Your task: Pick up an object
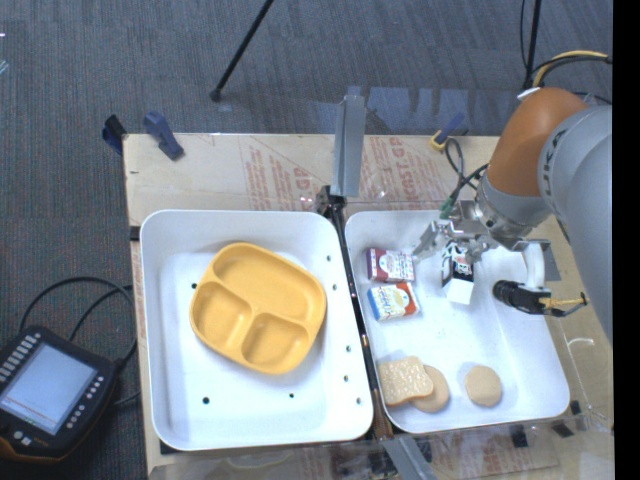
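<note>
My claw (458, 258), whose grip I cannot tell, hangs over the right bin (540, 368) beside 2 small cartons (391, 283) lying close together, so I could nudge 1 against the other and miss both.

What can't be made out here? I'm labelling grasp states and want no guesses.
- Gripper, camera view: too small and cluttered to tell its state.
- Round cookie: partly covered by the bread slice.
- Small cartons: label print too small.
- Arm: cut off at the right.
</note>
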Robot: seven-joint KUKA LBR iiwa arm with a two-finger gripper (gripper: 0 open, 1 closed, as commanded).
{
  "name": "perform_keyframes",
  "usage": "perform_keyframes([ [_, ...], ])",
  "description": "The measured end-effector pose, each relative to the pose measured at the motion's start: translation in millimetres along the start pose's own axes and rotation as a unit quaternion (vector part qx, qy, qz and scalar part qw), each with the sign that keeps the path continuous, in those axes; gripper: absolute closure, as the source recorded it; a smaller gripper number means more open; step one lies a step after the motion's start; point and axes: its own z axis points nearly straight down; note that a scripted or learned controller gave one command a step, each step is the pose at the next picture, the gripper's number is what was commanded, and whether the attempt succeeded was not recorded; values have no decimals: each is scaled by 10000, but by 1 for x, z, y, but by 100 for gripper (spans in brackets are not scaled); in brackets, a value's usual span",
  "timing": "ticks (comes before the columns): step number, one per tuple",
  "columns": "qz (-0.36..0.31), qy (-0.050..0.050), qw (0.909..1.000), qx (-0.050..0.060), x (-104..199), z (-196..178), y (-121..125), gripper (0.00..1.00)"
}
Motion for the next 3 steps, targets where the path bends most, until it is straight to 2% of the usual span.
perform_keyframes([
  [1, 157, 7, 9999, 26, -46, 28, 2, 0],
  [2, 123, 12, 9999, 47, -43, 20, 2, 100],
  [3, 1125, 3, 9936, 42, -14, -63, -1, 100],
])
